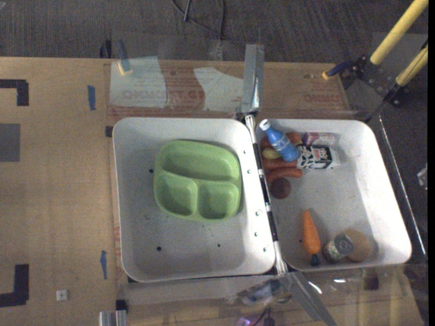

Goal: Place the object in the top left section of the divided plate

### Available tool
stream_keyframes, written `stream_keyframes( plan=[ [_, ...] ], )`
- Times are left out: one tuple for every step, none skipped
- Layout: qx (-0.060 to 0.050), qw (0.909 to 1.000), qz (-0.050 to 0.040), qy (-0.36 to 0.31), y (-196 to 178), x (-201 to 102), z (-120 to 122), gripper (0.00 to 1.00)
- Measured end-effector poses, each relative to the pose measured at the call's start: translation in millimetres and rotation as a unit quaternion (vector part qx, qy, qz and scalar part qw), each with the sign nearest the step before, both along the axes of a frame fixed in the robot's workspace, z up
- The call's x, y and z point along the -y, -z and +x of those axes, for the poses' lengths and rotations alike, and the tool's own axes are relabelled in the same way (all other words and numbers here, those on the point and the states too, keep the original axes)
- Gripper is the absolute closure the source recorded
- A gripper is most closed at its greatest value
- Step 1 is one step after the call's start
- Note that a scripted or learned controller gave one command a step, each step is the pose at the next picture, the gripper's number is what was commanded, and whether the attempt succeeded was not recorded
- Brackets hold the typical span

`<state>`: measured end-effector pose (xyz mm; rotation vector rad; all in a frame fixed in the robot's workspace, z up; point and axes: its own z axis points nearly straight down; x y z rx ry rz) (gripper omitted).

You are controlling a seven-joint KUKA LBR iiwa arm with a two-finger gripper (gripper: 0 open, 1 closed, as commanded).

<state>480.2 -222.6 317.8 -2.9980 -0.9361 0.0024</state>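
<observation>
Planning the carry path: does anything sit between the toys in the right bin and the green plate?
Only the raised rims where the two bins meet lie between the toys, such as the carrot, and the green divided plate. The plate's sections hold nothing.

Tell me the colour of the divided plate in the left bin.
Light green all over; the divided plate shows plainly in the camera view.

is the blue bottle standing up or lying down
Lying down. The bottle rests on its side in the right bin, white cap toward the upper left, its body across the food pile beside the milk carton.
</observation>
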Motion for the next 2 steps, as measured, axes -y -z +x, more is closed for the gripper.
stream_keyframes(
  plan=[
    [-0.001, 0.9988, 0.001, -0.05, 150.7, 0.6, -1.6, 1.0],
    [0.0, 0.9992, -0.0001, -0.039, 106.5, -2.1, -0.7, 1.0]
  ],
)
